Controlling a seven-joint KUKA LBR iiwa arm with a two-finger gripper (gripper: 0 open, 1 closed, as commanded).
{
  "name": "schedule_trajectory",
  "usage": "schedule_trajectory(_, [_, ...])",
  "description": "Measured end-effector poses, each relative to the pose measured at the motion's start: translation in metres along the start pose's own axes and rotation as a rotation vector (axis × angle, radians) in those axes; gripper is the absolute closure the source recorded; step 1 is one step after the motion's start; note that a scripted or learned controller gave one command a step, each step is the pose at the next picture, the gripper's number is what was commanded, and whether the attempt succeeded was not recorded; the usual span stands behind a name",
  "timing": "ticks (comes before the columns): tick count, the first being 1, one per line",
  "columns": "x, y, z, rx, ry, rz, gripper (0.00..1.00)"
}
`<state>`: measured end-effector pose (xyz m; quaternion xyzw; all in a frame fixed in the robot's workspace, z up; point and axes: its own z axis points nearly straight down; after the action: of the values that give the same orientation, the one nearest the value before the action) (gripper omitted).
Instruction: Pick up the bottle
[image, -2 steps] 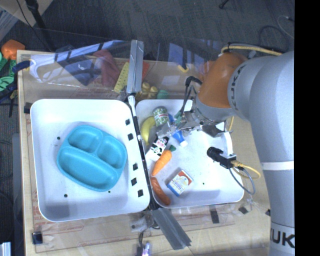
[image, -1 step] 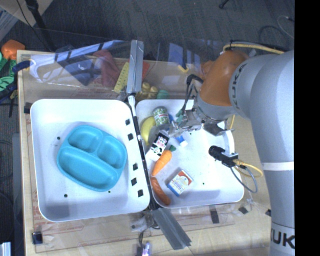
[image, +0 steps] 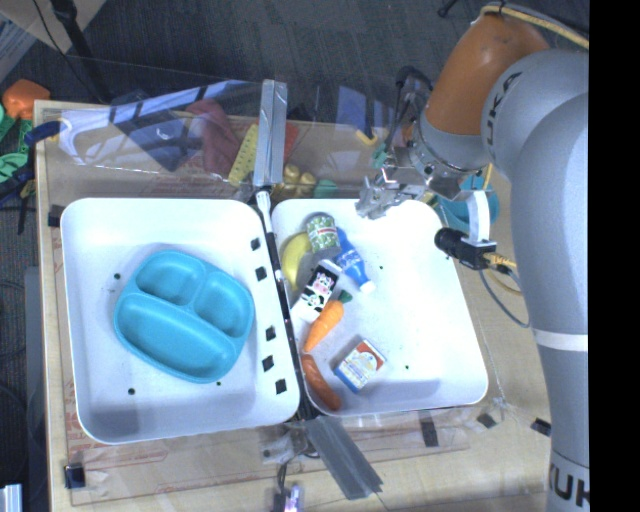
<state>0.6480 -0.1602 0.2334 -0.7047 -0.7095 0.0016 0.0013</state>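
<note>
The bottle (image: 350, 266) is small and blue with a pale cap, and it lies on its side in the left half of the right bin (image: 430, 330). It rests against a green-labelled can (image: 320, 232) and a cow-print carton (image: 319, 288). My gripper (image: 380, 198) hangs over the back edge of the right bin, up and to the right of the bottle and apart from it. Nothing is visible in its grasp.
The right bin also holds a yellow banana (image: 291, 258), a carrot (image: 323, 325), an orange item (image: 320, 384) and a small box (image: 360, 364). A blue divided plate (image: 185, 312) lies in the left bin (image: 90, 250). Clutter sits behind both bins.
</note>
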Motion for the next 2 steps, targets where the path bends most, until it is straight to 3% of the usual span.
schedule_trajectory(1, [0.000,0.000,0.000,0.001,0.001,0.000,0.00])
schedule_trajectory(2, [-0.030,-0.007,0.144,-0.002,0.000,-0.072,0.00])
